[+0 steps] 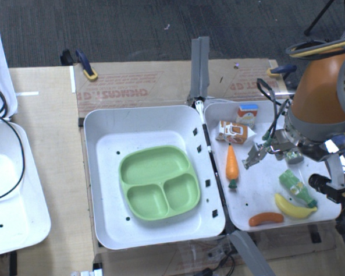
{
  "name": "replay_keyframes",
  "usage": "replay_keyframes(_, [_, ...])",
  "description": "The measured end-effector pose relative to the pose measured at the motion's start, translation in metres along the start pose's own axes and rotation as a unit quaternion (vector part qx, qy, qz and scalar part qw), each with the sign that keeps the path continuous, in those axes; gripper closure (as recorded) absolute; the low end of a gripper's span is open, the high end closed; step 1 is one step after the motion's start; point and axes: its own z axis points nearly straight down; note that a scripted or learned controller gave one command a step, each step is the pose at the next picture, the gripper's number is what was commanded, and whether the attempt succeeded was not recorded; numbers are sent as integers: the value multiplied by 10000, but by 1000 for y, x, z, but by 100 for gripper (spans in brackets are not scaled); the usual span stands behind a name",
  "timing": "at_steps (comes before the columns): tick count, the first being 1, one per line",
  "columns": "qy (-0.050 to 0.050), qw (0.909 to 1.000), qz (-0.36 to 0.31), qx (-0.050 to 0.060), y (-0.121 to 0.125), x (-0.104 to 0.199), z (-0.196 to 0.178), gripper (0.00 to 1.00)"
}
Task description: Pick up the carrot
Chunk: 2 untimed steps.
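**Gripper poised beside the carrot, nothing held**

The gripper (254,157) hangs low in the right bin (255,208) with its two fingers apart and nothing between them. The tips point toward the carrot (231,163), which lies just to their left, near but not touching. That reads as an approach for the pick, not a hold.

The carrot lies flat on the bin floor close to the left wall, orange tip toward the far side and green stalk end toward the near side. Lying lengthwise along the wall, it leaves little room on its far flank for a finger (a likely cause of a missed grasp).

Around it, one of each: a small carton (233,132) just beyond the carrot's tip, a second small box (248,114) in the far corner, a green bottle-like item (297,186) under the wrist, a banana (294,207) and a red-orange sausage (266,218) by the near wall. That makes six loose things in this bin.

The left bin (102,185) holds a single green divided plate (159,182) with three compartments, probably there as a drop-off spot.
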Motion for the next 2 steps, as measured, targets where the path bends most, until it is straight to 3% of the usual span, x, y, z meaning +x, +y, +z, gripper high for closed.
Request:
replay_keyframes(1, [7,10000,22,0,6,-17,100,0])
replay_keyframes(2, [0,9926,1212,-5,85,-26,99,0])
